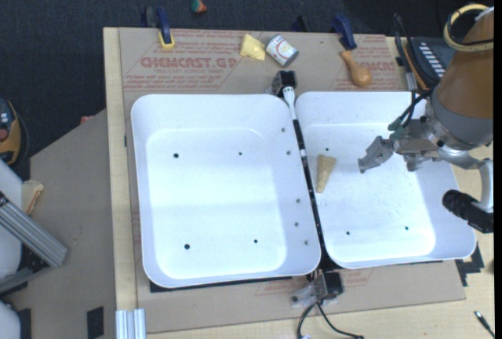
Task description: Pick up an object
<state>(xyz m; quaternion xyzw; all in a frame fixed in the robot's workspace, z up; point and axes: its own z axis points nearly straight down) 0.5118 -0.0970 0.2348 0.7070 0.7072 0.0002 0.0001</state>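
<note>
One tan wedge lies in the right bin — the claw, its grip state unreadable, hovers just beside, apparently lining up a pick.

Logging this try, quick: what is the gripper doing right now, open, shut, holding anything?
Gripper: over the right bin, apart from the tan wedge; open or closed cannot be told.
</note>
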